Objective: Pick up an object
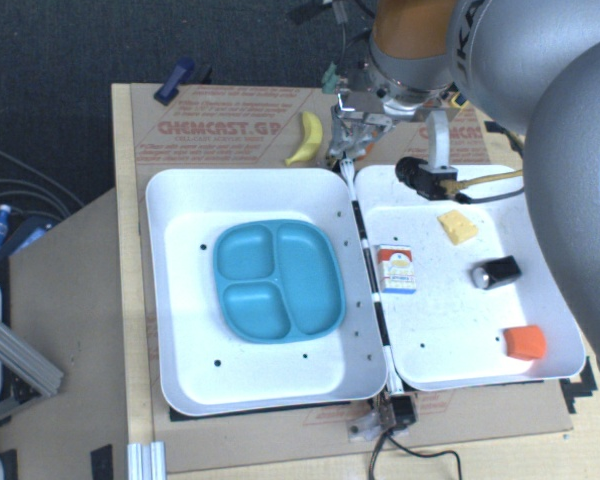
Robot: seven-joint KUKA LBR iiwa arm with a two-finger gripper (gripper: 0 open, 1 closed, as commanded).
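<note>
1. The divided plate (278,280) is turquoise; both bins (180,298) are white.
2. The banana (306,138) is yellow.
3. The small carton (396,269) is white, red and blue.
4. The block (525,343) is orange.
5. The sponge piece (459,227) is pale yellow.
6. The counter (230,118) is tan with red lettering.

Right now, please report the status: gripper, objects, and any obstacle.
Gripper at far rim between bins, holding nothing seen. Banana lies outside, beside it. Right bin: orange block, small box. No obstacle.
</note>
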